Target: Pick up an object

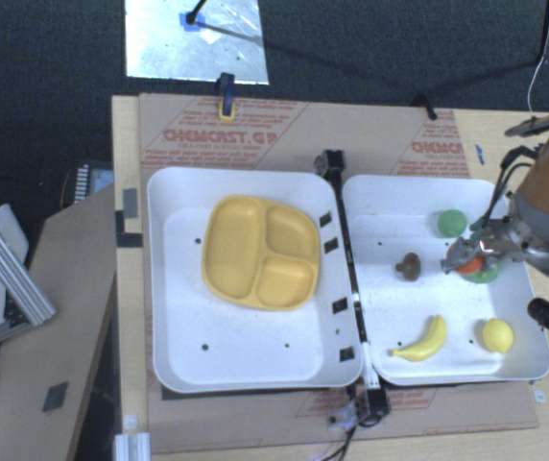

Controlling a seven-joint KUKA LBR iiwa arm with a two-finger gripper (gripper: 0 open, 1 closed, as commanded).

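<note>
Overhead view of bench (284, 123) w/ two shallow white bins side by side. Left bin (174, 286) holds a yellow divided tray (260, 252), three compartments, lying flat near centre. Right bin (380, 219) holds five items: green ball (452, 223) toward far side; small brown object (409, 266) near centre; banana (424, 340) at near edge, approx. parallel to rim; lemon (496, 335) in near right corner; orange-and-green object (476, 269) by right wall. Arm enters from right, orange band above wrist. Gripper (465, 255) sits low in right bin, directly over and at the orange-and-green object, partly covering it. State of jaws: cannot tell; contact w/ object not resolvable. Green ball lies just beyond gripper; brown object just to its left, apart.
</note>
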